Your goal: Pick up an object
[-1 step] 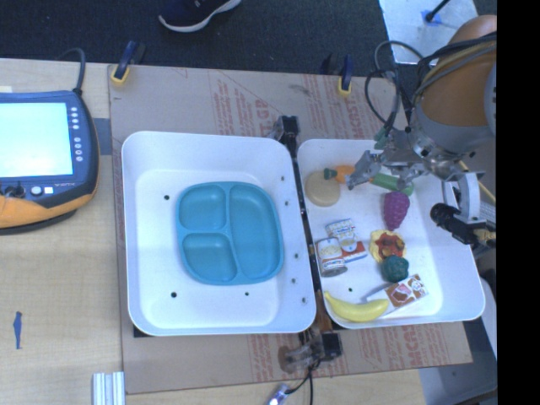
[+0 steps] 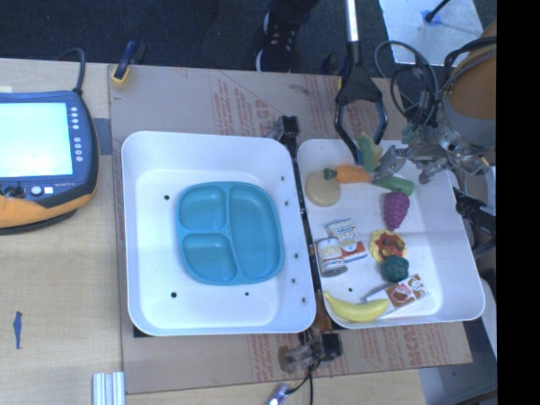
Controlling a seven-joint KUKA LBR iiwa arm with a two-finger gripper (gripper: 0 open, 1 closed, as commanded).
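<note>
2 shallow white bins sit side by side on a brown cardboard sheet over a pale wood bench. The left bin (image 2: 135, 226) is glossy, with rounded corners, and carries a smooth blue plate (image 2: 229, 231) moulded into 3 compartments.

The right bin (image 2: 456, 251) holds small plastic toys. A carrot (image 2: 349, 174), orange and tapered with a green tip, lies at 12 o'clock in the bin. Just beside it at 9 o'clock is a flat, pale round cookie (image 2: 322, 191). A knobbly purple grape bunch (image 2: 395, 208) lies toward 2 o'clock. Near the middle are a small printed carton (image 2: 341, 229), a short can (image 2: 331, 258) with a shiny lid, and a round red and yellow piece (image 2: 389, 245). Below that sits a dark green lump (image 2: 394, 268). A smooth curved banana (image 2: 355, 308) lies along the 6 o'clock wall, and a flat printed packet (image 2: 407, 292) is at 5 o'clock.

The gripper (image 2: 390, 169), grey metal, hangs over the bin's 1 o'clock corner, with the arm's orange band (image 2: 474, 87) behind it at the right. A green leafy piece (image 2: 369, 152) and a grey-green strip (image 2: 395, 184) lie right at its tip. Whether the pincer is spread or pressed together cannot be told, as its tip is blurred among these pieces.

The carrot lies at 9 o'clock from the gripper, very near; the grapes at 6 o'clock, near. The bin's right half, along the 3 o'clock wall, is bare floor. A black tong-like tool (image 2: 359, 99) overhangs the 12 o'clock rim. A handheld control screen (image 2: 42, 154) rests at the bench's left edge.
</note>
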